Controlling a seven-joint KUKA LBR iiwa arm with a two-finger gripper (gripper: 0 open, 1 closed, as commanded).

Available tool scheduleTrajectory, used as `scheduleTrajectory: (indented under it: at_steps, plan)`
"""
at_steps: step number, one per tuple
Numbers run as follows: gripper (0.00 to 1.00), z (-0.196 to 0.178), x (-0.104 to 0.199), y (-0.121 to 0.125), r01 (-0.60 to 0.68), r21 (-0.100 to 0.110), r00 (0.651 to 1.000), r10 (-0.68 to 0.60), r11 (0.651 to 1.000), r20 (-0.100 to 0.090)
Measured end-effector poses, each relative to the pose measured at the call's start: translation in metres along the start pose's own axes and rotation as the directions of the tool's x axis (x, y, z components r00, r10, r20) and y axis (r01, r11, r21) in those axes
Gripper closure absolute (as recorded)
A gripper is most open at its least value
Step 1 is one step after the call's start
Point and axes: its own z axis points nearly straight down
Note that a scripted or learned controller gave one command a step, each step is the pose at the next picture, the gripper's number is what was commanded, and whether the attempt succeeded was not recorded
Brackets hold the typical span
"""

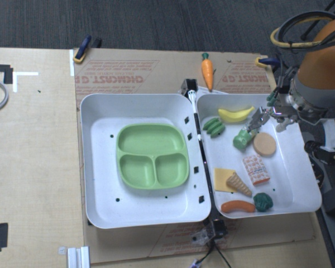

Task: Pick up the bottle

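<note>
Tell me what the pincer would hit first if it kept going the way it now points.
Probably the green bottle. The pincer points down and toward the view's left, and the bottle lies just beyond its tips in the right bin, beside the tan disc. Height above the bottle is hard to judge from this slanted view.

cardboard sheet reads "chemast", upside down.

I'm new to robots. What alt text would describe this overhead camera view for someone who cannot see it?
A grey robot arm's tool hovers at a small green bottle in the right white bin, among toy foods including a yellow banana. The left white bin holds a green divided plate.
</note>
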Motion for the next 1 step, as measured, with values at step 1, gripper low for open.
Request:
scheduleTrajectory:
  at_steps: [1]
  plan:
    - [1.00,-0.0096,-0.0004,0.0004,0.000,-0.001,1.000,0.000,1.000,0.001]
